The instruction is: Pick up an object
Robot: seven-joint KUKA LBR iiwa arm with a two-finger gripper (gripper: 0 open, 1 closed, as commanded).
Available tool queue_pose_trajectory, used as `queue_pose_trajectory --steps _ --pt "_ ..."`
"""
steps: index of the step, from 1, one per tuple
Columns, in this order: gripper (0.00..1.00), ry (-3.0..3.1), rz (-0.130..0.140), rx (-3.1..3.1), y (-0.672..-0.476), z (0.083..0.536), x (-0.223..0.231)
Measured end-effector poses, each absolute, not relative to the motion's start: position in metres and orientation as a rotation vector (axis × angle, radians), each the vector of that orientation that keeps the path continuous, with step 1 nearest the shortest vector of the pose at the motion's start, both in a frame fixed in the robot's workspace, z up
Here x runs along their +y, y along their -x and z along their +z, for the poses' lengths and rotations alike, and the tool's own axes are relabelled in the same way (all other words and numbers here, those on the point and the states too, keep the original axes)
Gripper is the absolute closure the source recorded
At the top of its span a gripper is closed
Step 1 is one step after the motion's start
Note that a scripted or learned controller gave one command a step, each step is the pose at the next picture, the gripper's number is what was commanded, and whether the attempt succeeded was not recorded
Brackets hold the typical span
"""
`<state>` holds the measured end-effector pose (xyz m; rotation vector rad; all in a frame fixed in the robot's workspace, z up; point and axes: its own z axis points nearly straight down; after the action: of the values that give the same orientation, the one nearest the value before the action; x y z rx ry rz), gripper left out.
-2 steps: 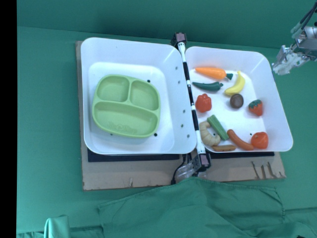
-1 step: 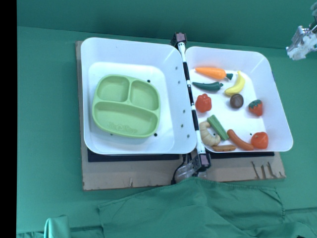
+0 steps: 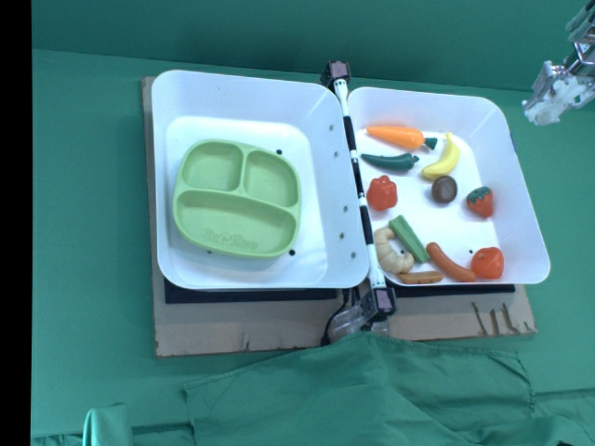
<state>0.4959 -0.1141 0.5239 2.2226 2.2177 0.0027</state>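
The right bin [image 3: 521, 203] holds several toy foods: an orange carrot [image 3: 398, 137], a green chili [image 3: 390, 161], a yellow banana [image 3: 444, 157], a red pepper [image 3: 381, 193], a brown ball [image 3: 443, 190], a strawberry [image 3: 480, 201], a green stick [image 3: 407, 238], a tomato [image 3: 487, 263], a red sausage [image 3: 450, 262] and a cream croissant-like piece [image 3: 392, 255]. My gripper [image 3: 554, 94] hangs at the upper right, outside the bin's far right corner, well above and apart from the foods. Nothing is visible between its fingers.
The left bin [image 3: 321, 128] bears a light green divided plate [image 3: 239, 197]. A black-and-white bar [image 3: 357, 170] with clamps runs between the bins. Both bins rest on cardboard [image 3: 251, 337] over green cloth, with folded cloth [image 3: 372, 398] at the front.
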Motion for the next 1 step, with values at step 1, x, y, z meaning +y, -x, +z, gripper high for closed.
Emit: queue_pose_trajectory --steps 1 --pt "1.00 -2.220 0.006 2.215 -0.4781 0.5386 -0.0938"
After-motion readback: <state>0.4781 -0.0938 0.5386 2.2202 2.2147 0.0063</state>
